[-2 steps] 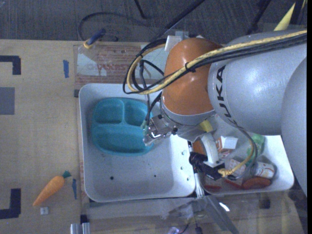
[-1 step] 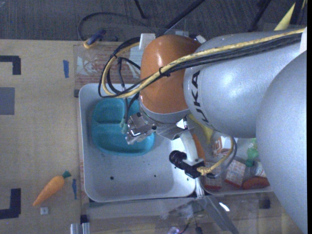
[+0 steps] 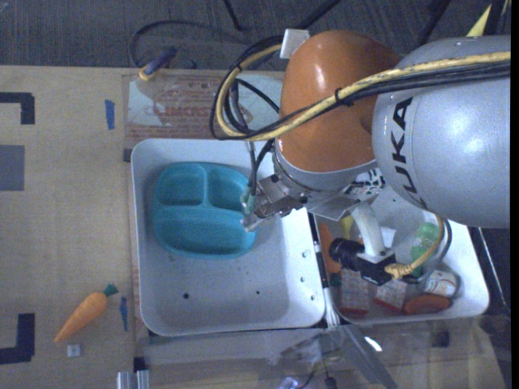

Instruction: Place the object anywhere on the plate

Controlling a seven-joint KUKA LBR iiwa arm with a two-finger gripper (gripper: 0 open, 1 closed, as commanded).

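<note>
A blue plate (image 3: 199,209) with three compartments lies in the upper left part of the left white bin (image 3: 227,298). My gripper (image 3: 250,211) hangs over the plate's right edge, under the orange band of the arm. The wrist hides most of the gripper, and I cannot make out any object in it. Several small items lie in the right bin (image 3: 474,294), partly hidden by the arm: a red and white packet (image 3: 354,294), a reddish piece (image 3: 426,302) and a green thing (image 3: 425,235).
A toy carrot (image 3: 81,314) lies on the wooden bench left of the left bin. The bulky arm covers the upper right of the left bin and much of the right bin. Bare white floor shows below the plate.
</note>
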